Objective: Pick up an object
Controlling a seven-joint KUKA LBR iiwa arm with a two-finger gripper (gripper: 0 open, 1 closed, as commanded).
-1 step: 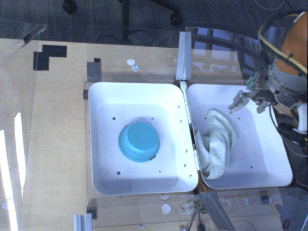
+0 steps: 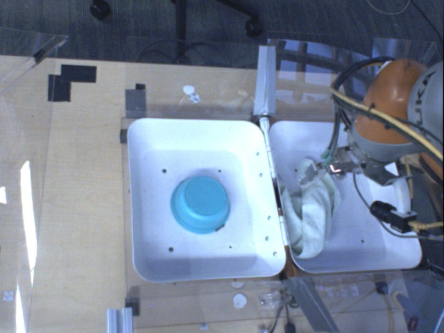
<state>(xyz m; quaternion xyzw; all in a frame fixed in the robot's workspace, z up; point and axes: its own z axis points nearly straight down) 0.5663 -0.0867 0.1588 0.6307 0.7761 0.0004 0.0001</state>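
A crumpled white cloth [image 2: 312, 214] lies along the left side of the right bin [image 2: 378, 252], against the divider between the bins. My gripper [image 2: 331, 166] hangs at the cloth's upper end, touching or just above a raised fold there. The wrist hides the contact. In the middle of the left bin [image 2: 149, 259] a round blue bowl [image 2: 201, 203] rests, well apart from the gripper.
The grey arm with its orange band [image 2: 388, 106] reaches in from the right over the right bin's far corner. Black cables and a connector [image 2: 392, 217] dangle over the bin's right half. A metal post [image 2: 264, 82] stands behind the divider.
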